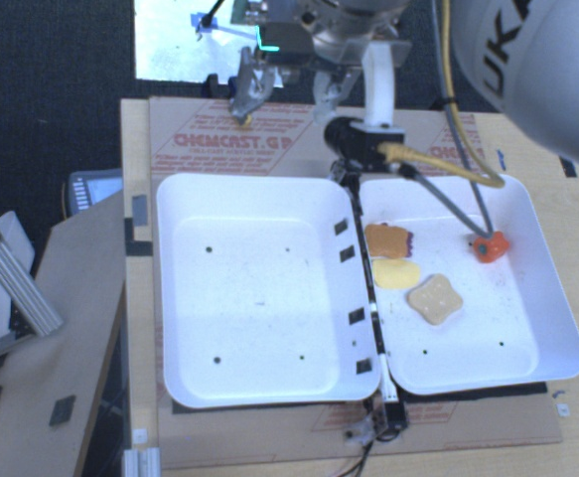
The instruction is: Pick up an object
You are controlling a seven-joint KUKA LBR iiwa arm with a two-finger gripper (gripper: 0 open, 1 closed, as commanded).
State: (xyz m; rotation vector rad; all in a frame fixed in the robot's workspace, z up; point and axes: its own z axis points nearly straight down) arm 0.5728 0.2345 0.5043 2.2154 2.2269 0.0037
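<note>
We see the tool (291, 85) raised at about 12 o'clock, above the far edge of the desk (90, 256) and behind both bins, well apart from every object; two prongs hang down there, one left and one right, with nothing between them, so we read it as released and carrying nothing. The pickable things all sit in the right bin (552, 311), clustered toward its 10 o'clock side near the divider: an orange-brown piece with a purple edge (387, 240), a pale yellow flat piece (396, 274) just beside it at its 6 o'clock, touching or nearly so, and a tan toast-like piece (435, 299) at the yellow one's 4 o'clock. A small red-orange item (490, 246) lies apart at the bin's 2 o'clock, near the far wall. We judge the cluster makes a clean two-finger pick harder, since closing on one piece may nudge its neighbour; the red-orange item is more isolated. The left bin (175, 296) is a white tray with small dark dots on its floor. Both bins rest on a cardboard sheet (219, 139) printed with red lettering, laid on the light wooden desk. A yellow cable (448, 167) and a grey hose (443, 199) drape from the arm over the right bin's far side. Dark carpet (41, 58) surrounds the desk, with aluminium framing (11, 276) at 9 o'clock.
</note>
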